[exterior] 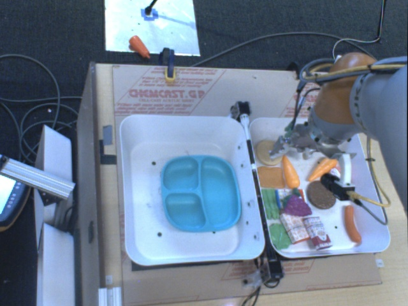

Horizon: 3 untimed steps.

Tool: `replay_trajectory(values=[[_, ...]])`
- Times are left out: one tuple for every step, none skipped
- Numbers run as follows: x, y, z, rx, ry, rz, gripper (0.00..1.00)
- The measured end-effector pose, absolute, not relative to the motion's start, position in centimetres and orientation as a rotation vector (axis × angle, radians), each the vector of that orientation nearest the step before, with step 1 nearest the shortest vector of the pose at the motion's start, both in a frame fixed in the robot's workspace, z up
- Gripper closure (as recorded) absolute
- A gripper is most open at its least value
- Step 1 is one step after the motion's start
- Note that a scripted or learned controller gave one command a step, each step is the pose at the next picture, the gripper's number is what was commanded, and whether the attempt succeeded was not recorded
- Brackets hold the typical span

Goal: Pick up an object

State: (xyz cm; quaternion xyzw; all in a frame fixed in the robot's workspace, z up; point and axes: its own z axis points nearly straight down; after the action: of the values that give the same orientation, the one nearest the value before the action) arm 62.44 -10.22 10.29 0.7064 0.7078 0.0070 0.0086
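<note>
My gripper (282,146) hangs low over the back left part of the right bin (376,234). It sits just above an orange carrot (290,171) and beside a round tan disc (264,152). Around it lie a second orange carrot (322,167), a brown patty (320,195), a tan toast slice (271,178), purple grapes (296,204) and a white stick (346,167). Nearer the front are a red and white packet (307,229), a green leaf (278,235), a green strip (271,202) and a reddish sausage (352,225). Nothing is visibly held by the gripper.
The left bin (143,171) holds a blue divided plate (201,193). A black-clipped divider (252,171) separates the two bins. The grey arm (376,101) comes in from the right above the right bin's back edge. Cables trail around the bench.
</note>
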Motion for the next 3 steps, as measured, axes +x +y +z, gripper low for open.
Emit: replay_trajectory(values=[[60.2, -9.2, 8.7, 2.218, 2.219, 0.005, 0.00], [57.2, -9.6, 8.7, 2.216, 2.219, 0.007, 0.00], [57.3, -9.5, 9.7, 2.213, 2.220, 0.010, 1.00]])
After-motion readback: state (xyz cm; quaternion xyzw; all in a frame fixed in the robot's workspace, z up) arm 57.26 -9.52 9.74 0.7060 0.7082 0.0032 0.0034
